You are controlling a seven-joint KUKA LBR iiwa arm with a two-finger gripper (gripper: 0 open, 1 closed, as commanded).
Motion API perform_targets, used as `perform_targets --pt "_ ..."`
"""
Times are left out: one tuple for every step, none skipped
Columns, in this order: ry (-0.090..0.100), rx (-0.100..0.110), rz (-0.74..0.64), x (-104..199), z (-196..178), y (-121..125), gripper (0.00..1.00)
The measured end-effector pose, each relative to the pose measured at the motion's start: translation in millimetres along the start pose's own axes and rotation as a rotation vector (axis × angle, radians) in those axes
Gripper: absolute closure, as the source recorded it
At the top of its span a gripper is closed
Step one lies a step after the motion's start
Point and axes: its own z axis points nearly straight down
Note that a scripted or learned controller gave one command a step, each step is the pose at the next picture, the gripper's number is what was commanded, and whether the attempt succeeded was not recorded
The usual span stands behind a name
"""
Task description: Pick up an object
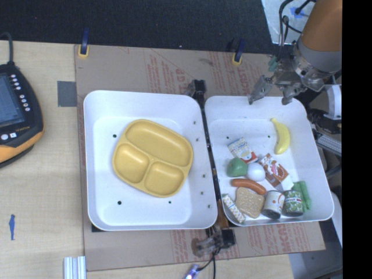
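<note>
While the gripper (pixel 271 95) hovers open, the banana (pixel 281 136) lies lengthwise — near-to-far.

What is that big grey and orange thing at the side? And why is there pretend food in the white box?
That big thing is a robot arm. At its end is a gripper with two fingers spread open and nothing between them. It hangs over the far edge of the right white bin. The picture comes from a camera up above, looking down at the bench. In that bin lie toys for the robot to pick up: a banana, a sausage, a white egg, a slice of bread and a small can. The left bin holds a yellow divided plate. The orange and black thing on the left is a controller.
</note>
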Motion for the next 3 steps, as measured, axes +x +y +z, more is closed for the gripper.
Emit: perform_targets --pt "-0.001 0.002 0.001 17 83 -53 0.00" --pt "0.000 0.002 0.000 19 162 -80 0.00" --pt "-0.002 0.003 -0.001 17 151 -79 1.00"
